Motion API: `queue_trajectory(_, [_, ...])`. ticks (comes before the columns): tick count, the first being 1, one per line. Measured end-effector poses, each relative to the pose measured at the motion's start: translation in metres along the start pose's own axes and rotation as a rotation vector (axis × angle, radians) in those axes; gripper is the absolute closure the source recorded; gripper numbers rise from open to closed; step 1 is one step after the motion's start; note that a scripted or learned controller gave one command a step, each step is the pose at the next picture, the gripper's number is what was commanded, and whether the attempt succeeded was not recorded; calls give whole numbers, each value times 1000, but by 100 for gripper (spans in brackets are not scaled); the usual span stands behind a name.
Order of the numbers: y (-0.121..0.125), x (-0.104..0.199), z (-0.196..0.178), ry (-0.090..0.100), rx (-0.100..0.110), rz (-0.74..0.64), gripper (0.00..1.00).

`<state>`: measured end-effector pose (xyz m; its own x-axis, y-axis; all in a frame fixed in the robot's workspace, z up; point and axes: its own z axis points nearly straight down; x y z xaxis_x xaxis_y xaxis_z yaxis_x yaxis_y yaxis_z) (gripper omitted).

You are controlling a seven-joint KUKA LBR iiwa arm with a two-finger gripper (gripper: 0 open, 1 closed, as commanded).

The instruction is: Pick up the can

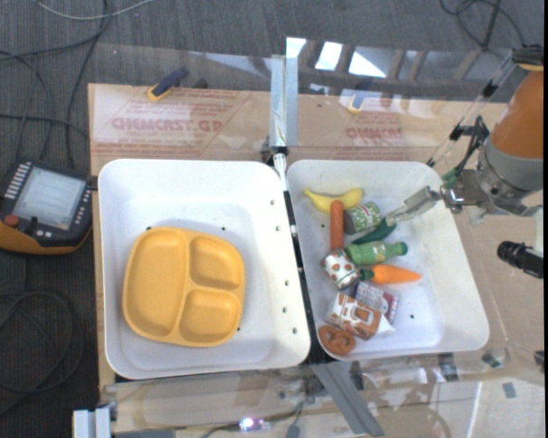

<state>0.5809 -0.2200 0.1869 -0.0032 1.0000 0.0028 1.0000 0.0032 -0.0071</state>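
Lying sideways, the cylindrical can [364, 216] sits near the end effector [404, 213], grip state indiscernible.

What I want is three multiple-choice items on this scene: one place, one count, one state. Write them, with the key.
1. The can lies in:
A. the left bin
B. the right bin
C. the tray

2. The yellow tray has how many compartments?
A. two
B. three
C. five

3. The green bottle is:
A. lying on its side
B. standing upright
C. balanced upside down

Key: 1 B, it sits among the toy food there; 2 B, one long and two smaller sections show; 3 A, its length runs flat along the bin floor.
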Motion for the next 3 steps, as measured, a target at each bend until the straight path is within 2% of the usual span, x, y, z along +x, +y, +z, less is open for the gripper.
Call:
queue_trajectory(1, [35,4,48,0,-13,78,0])
queue_trajectory(2, [43,14,59,-17,-12,93,0])
queue_trajectory(3, [50,17,62,-24,-10,120,0])
